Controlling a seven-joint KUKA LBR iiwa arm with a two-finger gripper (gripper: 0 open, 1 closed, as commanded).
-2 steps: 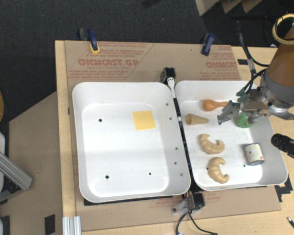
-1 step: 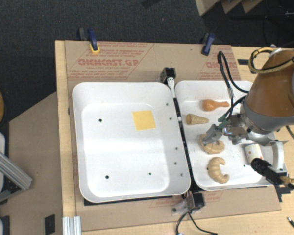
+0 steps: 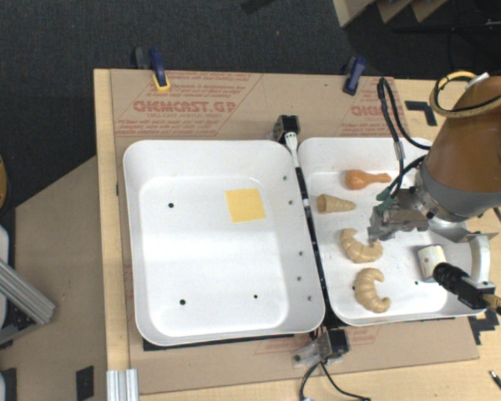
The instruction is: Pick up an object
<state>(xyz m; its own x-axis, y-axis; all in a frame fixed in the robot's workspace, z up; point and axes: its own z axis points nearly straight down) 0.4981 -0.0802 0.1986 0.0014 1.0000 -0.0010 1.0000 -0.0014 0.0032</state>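
My gripper (image 3: 376, 236) hangs low over the right bin (image 3: 334, 303), its tip right above a pale croissant (image 3: 356, 246). A second croissant (image 3: 371, 290) lies nearer the front of that bin. An orange drumstick-shaped piece (image 3: 365, 178) and a tan cone (image 3: 335, 204) lie farther back. A yellow cheese slice (image 3: 245, 205) lies flat in the left bin (image 3: 150, 307). The arm's body hides the right part of the right bin. Nothing shows between the fingers.
The two bins meet along a dark divider strip (image 3: 307, 224). A small white block (image 3: 427, 259) sits near the arm's wrist. Blue clamps (image 3: 158, 67) hold the brown board at the back edge.
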